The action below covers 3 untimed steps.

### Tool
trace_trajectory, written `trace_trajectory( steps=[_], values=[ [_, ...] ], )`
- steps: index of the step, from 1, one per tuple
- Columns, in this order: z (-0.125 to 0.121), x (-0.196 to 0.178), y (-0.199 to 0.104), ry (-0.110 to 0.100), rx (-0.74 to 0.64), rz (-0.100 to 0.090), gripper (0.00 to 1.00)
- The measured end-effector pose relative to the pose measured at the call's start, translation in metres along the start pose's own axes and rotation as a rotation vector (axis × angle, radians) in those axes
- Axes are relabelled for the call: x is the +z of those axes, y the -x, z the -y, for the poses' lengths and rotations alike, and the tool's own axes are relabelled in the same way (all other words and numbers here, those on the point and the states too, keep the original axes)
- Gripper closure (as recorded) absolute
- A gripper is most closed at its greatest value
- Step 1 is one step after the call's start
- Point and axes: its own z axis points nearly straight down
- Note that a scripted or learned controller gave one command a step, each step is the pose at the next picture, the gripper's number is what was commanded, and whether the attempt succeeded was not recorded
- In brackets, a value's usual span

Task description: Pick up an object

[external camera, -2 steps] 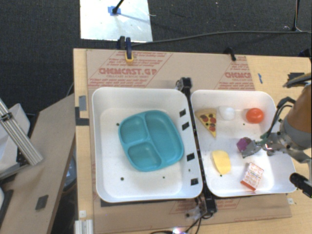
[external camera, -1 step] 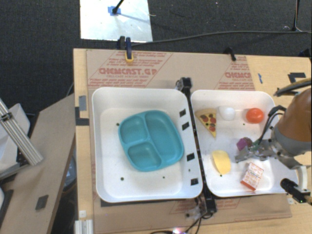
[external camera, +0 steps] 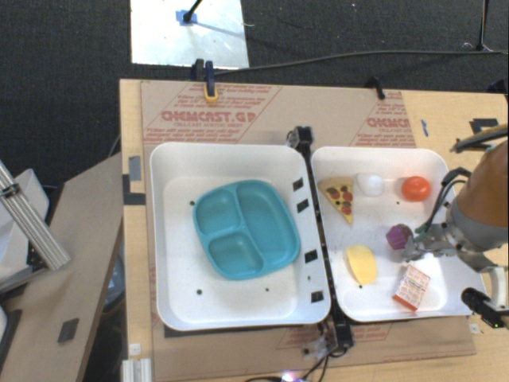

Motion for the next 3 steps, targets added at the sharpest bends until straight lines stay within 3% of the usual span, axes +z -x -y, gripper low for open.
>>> trace_trajectory(
  steps=[1, 3],
  values=[
    [-0.002, -0.064, 0.004, 0.003, -0.002, 0.002, 1.00],
    [-0.010, -0.149, 0.008, 0.003, -0.003, 0.002, 1.00]
  ],
)
